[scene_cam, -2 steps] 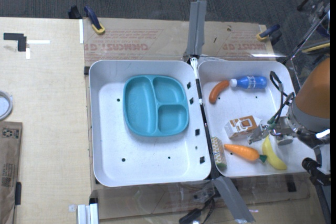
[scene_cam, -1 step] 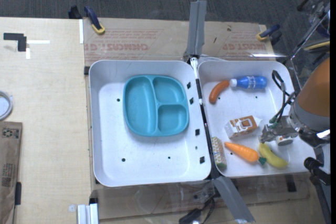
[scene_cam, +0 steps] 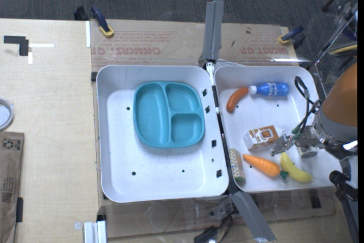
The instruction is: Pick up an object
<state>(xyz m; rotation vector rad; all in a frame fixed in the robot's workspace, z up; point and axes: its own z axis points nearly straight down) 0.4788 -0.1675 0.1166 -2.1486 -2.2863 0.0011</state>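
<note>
Banana [scene_cam: 297,169] near bin's right wall [scene_cam: 314,83], gripper [scene_cam: 289,144] above.

Left bin [scene_cam: 108,139] holds a teal divided plate [scene_cam: 169,114]. Cardboard sheet [scene_cam: 170,42] lies behind the bins, clamped at both corners [scene_cam: 102,21]. Tape roll [scene_cam: 4,115] rests on the counter [scene_cam: 45,179] at left.

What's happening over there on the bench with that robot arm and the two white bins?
The arm reaches in from the right and its tool hangs low over the right bin, close to the small carton and the banana. Nothing is visibly gripped yet. Also in that bin lie a carrot, a corn cob, a sausage and a blue bottle. The left bin holds a teal divided plate, untouched.
</note>
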